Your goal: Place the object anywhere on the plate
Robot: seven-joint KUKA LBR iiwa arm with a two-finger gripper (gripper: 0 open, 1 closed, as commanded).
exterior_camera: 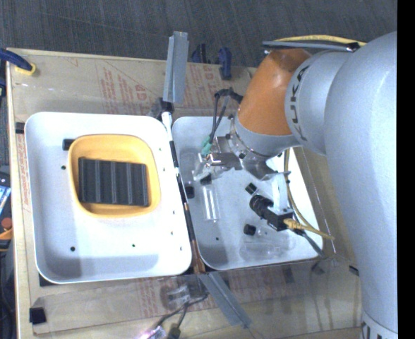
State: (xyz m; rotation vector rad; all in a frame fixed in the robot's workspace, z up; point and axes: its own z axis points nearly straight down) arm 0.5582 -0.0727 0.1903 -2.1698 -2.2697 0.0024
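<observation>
Two shallow white bins sit side by side: the left bin point(45, 253) and the right bin point(221, 256). One yellow plate point(112, 147) lies in the left bin, bearing one dark ribbed block point(113, 182) (four ridges can be counted on it). One arm point(334, 97) reaches over the right bin, with one orange band point(271, 97). Two blue clamps point(212, 55) grip the bench's far edge

The grey arm point(349, 111) bears the dark letters "KUKA" running along its casing just beside the orange band point(274, 94), while the red print repeated across the bench board point(109, 83) is too small to read
</observation>
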